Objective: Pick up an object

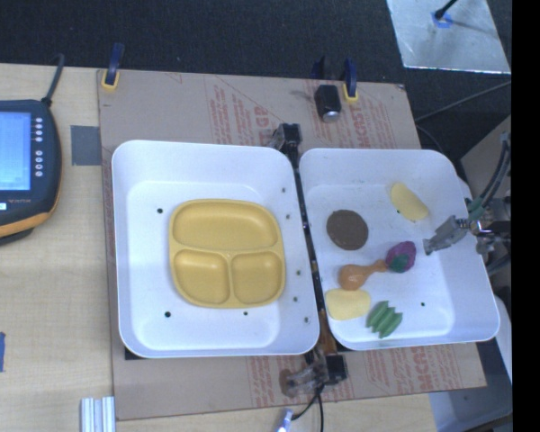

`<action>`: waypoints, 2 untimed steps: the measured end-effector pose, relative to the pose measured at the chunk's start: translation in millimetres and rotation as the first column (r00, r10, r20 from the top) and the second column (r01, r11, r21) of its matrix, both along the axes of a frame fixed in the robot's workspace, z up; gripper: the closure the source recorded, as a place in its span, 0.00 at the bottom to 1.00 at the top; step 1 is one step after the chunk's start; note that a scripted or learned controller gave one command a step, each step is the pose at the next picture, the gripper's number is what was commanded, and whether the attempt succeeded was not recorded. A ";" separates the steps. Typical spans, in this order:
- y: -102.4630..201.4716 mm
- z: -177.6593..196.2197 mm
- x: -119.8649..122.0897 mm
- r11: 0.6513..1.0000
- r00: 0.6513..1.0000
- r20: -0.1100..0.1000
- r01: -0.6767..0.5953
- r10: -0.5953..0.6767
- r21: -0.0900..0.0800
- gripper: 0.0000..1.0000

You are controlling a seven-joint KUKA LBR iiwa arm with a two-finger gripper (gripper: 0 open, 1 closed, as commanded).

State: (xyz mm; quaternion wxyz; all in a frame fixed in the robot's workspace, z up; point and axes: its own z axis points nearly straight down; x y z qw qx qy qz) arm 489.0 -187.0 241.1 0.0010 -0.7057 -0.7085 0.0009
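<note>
The fingers (443, 236) hung over the right bin (450, 306). Just left of them lay the plum (400, 256), beyond it the drumstick (360, 274) and disc (347, 229). The divided tray (227, 251) sat in the left bin (135, 241).

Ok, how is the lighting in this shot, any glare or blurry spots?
Camera view: even, soft light; the left bin is bright but unglared; the yellow tray casts faint shadow; the gripper at the right bin's edge looks small and slightly blurred; the floor is dark.
</note>
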 end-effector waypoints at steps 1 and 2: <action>20.3 -95.9 54.8 1.000 1.000 -0.002 -0.002 0.002 0.000 0.00; -10.6 -149.9 46.9 1.000 1.000 -0.002 -0.001 0.001 -0.001 0.00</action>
